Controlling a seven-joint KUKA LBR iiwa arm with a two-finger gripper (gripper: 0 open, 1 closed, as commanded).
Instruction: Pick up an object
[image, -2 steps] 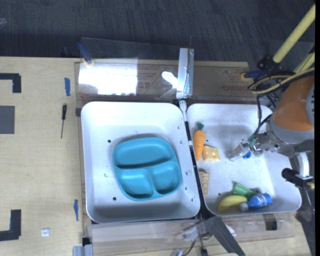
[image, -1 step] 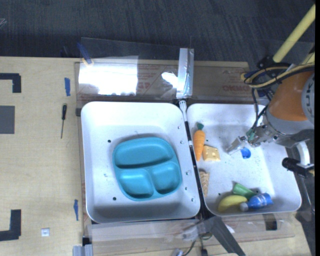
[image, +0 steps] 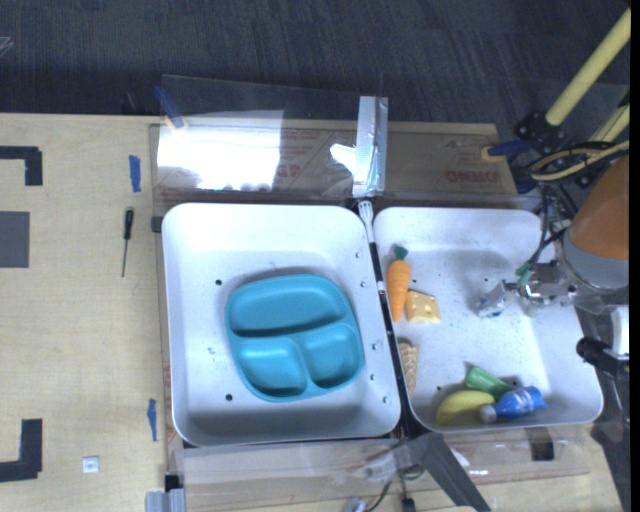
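Note:
In the right bin (image: 560, 330), an orange carrot (image: 398, 288) with a green top lies against the left wall. A yellow cheese wedge (image: 422, 308) sits just right of the carrot. A brown ridged piece (image: 407, 362) rests by the divider below them. At the front lie a yellow banana (image: 465, 405), a green piece (image: 484, 379) and a blue bottle (image: 518, 402), bunched together. My gripper (image: 497, 298) hangs low over the bin's bare middle, right of the cheese and above the banana group, with nothing seen in it.
The left bin (image: 190, 300) holds a blue divided plate (image: 294, 334). The grey arm with its orange band (image: 603, 222) enters from the right over the right bin's far corner. A clear plastic sheet (image: 260, 150) stands behind the bins. Cables (image: 560, 160) hang at the upper right.

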